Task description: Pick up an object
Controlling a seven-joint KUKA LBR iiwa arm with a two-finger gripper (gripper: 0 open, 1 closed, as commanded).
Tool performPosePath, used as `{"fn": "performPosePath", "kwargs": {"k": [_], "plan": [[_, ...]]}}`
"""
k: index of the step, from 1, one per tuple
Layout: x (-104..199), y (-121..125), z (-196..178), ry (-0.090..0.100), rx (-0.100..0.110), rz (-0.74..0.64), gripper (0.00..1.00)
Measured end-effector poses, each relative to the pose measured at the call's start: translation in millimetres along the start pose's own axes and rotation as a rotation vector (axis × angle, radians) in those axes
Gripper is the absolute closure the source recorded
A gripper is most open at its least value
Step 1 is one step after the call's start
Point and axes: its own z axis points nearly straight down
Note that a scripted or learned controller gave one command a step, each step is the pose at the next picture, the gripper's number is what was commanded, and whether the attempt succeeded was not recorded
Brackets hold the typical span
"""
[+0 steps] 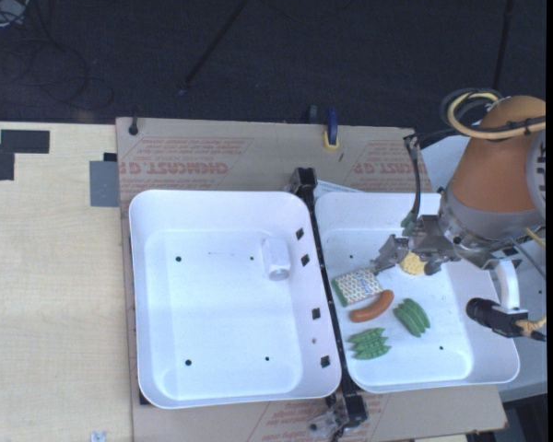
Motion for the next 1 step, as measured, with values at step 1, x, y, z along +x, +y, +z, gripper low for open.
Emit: {"fn": "performPosePath", "kwargs": {"k": [1], "plan": [[-22.9,-47.7,82.5,0.001,0.004,0.001,0.00]]}}
